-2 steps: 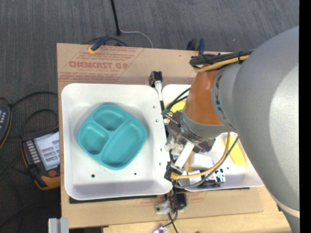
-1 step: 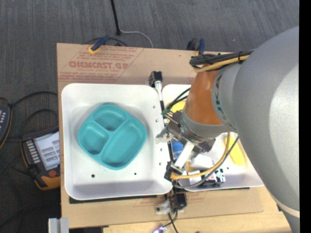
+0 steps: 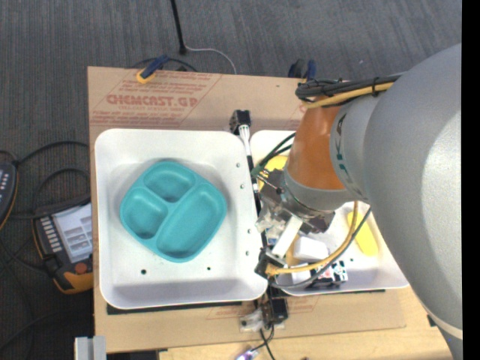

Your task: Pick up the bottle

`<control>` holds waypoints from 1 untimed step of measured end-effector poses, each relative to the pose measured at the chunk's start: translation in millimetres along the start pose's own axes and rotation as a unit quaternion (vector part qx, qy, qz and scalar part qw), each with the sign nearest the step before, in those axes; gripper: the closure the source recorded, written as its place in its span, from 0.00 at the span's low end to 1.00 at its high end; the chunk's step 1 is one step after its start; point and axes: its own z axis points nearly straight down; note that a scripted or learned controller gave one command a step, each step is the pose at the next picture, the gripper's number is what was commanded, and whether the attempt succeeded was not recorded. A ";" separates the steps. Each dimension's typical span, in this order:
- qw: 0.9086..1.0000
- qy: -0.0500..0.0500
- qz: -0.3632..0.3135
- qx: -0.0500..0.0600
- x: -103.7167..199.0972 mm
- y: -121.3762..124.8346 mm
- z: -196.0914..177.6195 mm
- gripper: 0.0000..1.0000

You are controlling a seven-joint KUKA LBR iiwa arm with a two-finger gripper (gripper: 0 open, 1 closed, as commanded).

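My gripper (image 3: 283, 247) is low over the left part of the right bin (image 3: 375, 280), near the wall shared with the left bin. The grey arm with its orange band (image 3: 319, 152) covers most of that bin. A white object (image 3: 313, 244) peeks out just right of the gripper; I cannot tell whether it is the bottle. The rest of what lies under the wrist is hidden.
A teal divided plate (image 3: 174, 210) lies in the middle of the left bin (image 3: 112, 276). In the right bin, yellow pieces show at the right (image 3: 367, 235) and near the top left (image 3: 274, 160). A small dark multicoloured item (image 3: 335, 274) sits by the front rim.
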 end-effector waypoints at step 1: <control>1.000 0.000 0.000 0.000 0.0 -0.1 0.1 0.00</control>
